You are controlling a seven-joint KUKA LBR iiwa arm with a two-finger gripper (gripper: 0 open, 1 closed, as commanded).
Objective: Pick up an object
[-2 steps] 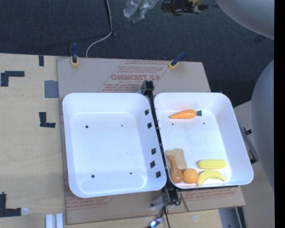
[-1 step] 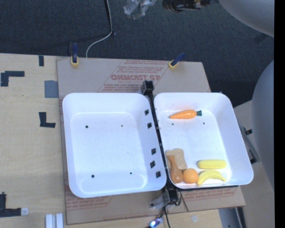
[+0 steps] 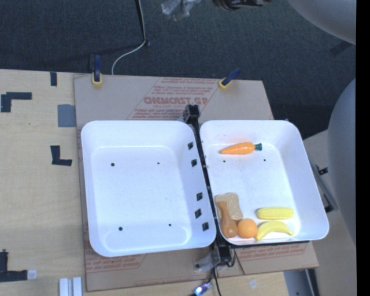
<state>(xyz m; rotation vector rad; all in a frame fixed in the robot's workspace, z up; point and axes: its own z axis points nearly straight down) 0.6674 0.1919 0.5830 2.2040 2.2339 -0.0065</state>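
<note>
The right bin (image 3: 300, 173) holds several toy foods. An orange carrot (image 3: 239, 149) lies near its far side. At the near edge sit a tan bread piece (image 3: 230, 204), a brown piece (image 3: 226, 224), an orange ball (image 3: 247, 229), a yellow corn cob (image 3: 274, 213) and a banana (image 3: 274, 230). My gripper (image 3: 176, 8) is blurred at the top edge of the view, high above the bench and well away from both bins, with nothing seen in it.
The left bin (image 3: 92, 173) stands beside the right one on a cardboard sheet (image 3: 173, 98) held by two clamps. A grey arm link (image 3: 347, 144) runs down the right side. A white cable (image 3: 130, 52) lies behind the bins.
</note>
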